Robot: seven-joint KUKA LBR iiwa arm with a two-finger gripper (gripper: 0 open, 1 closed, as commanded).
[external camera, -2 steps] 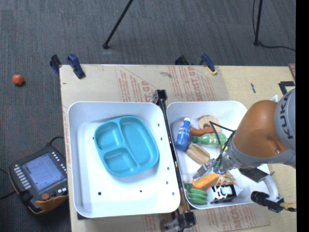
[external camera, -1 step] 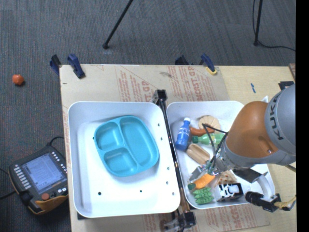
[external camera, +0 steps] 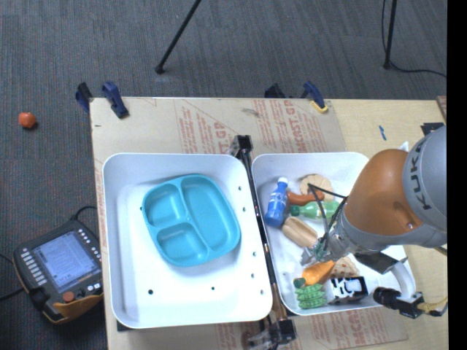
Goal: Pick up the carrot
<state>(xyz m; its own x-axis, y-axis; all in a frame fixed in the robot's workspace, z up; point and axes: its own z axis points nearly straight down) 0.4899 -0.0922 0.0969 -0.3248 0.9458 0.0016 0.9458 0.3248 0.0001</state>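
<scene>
The gripper [external camera: 319, 256], its finger state impossible to tell, hangs just above the carrot [external camera: 319, 273] in the right bin [external camera: 343, 157].

A cardboard-topped bench [external camera: 190, 122] bears two white bins [external camera: 120, 195].

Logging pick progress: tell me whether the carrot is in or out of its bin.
In. The carrot lies in the right bin, just below the gripper.

Arm [external camera: 394, 195] reaching in from right, wrist down.
</scene>
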